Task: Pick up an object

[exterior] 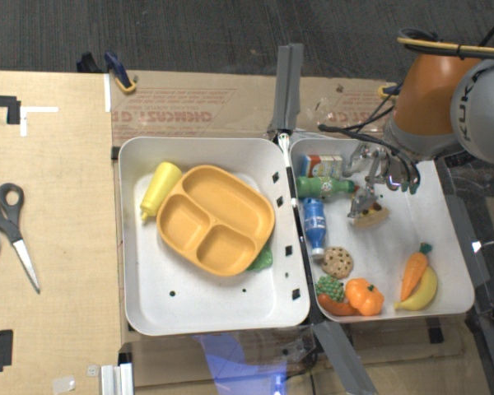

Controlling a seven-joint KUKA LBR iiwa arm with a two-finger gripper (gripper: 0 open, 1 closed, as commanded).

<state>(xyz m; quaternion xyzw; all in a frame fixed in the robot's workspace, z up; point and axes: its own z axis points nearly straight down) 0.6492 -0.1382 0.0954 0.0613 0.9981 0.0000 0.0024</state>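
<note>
My gripper (pixel 366 197) hangs over the upper middle of the right bin (pixel 445 245), below the orange-banded wrist (pixel 432 89). Directly under its tip lies a small brown and white toy food piece (pixel 370 214); whether they touch I cannot tell. Left of it are a green bottle (pixel 325 186) lying crosswise and a blue bottle (pixel 314 225) lying lengthwise. A cookie (pixel 337 262), an orange pumpkin-like toy (pixel 364 296), a carrot (pixel 413 274) and a banana (pixel 426 293) sit toward the bin's near edge.
The left bin (pixel 148 303) holds a yellow divided plate (pixel 216 219), a yellow squeeze bottle (pixel 159 189) and a green item (pixel 263 260) peeking from under the plate. A small carton (pixel 317 165) stands in the right bin's far left corner. Scissors (pixel 8 229) lie on the bench at left.
</note>
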